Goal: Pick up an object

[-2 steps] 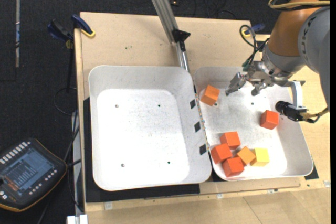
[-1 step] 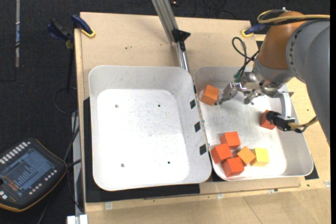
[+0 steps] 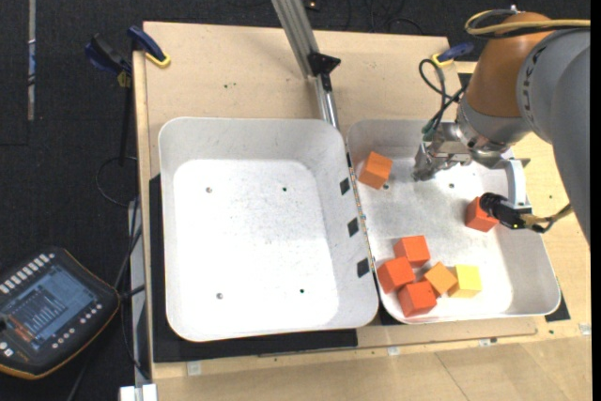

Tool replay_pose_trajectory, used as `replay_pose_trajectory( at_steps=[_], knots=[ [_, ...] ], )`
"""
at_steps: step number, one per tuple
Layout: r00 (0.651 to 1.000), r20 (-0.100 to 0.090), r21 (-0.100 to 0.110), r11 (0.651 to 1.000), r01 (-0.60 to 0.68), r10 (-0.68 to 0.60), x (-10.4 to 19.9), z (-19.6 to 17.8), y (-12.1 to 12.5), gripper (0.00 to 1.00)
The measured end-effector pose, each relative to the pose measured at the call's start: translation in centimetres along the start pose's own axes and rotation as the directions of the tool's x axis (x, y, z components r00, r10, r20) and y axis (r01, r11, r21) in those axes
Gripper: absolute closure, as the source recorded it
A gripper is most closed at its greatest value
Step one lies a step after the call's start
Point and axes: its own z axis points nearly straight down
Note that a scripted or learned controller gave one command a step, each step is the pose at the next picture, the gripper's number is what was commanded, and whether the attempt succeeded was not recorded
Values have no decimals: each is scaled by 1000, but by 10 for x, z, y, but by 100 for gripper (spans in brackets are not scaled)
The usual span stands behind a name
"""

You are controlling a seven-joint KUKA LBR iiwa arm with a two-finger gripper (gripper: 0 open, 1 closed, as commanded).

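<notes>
My gripper (image 3: 427,166) hangs low inside the right-hand white bin (image 3: 535,282), near its back wall. Whether it is parted or closed I cannot tell from this slant, and I see no block caught in it, so I judge the pick is in the approach step, with nothing lifted yet.

The nearest candidate is the lone orange cube (image 3: 376,170), just beside my gripper toward the left bin (image 3: 178,155) and apart from it. A red cube (image 3: 480,216) sits on my other side, further toward the front of the right bin. A cluster of red, orange and yellow cubes (image 3: 424,277) lies crowded against that bin's front wall.

Next I would need to shift toward the lone orange cube, centre over it, then descend and close.
</notes>
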Motion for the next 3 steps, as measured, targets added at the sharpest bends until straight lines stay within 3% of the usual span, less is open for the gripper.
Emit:
replay_pose_trajectory(
  at_steps=[3],
  knots=[
    [1000,1,-5,1000,3,-3,-1,-153,2,100]
  ],
)
